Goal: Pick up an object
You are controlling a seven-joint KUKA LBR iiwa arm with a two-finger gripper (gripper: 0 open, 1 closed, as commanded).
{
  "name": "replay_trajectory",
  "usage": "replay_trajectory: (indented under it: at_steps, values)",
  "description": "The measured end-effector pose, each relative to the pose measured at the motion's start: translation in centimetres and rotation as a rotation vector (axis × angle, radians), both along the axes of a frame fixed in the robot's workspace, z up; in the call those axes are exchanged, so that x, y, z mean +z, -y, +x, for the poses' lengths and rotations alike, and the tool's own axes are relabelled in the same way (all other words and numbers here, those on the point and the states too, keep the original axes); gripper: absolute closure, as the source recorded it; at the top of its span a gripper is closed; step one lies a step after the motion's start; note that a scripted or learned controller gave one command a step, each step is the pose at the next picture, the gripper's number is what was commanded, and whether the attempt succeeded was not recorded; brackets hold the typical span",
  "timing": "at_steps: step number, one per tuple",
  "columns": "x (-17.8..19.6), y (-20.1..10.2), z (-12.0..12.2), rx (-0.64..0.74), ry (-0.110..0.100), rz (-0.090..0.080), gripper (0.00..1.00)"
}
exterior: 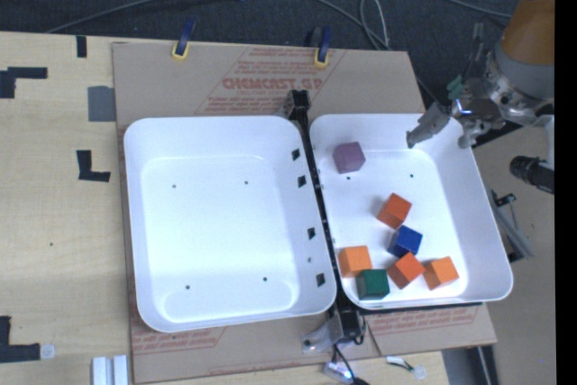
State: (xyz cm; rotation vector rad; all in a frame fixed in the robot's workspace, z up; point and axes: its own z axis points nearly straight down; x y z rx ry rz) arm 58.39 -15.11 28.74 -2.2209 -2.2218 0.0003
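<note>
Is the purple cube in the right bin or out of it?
In. The purple cube sits on the floor of the right bin, near its far end, apart from the other blocks.

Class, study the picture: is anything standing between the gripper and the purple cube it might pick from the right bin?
Nothing visible does. The gripper hangs over the right bin's upper right corner, and the purple cube sits alone to its left on bare white floor. The other cubes cluster lower down, off that line.
</note>
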Motion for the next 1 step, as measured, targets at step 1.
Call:
replay_trajectory:
  at_steps: [1]
  values:
    - [-12.61,0.2,-5.01,-0.001,-0.009,0.001,0.0]
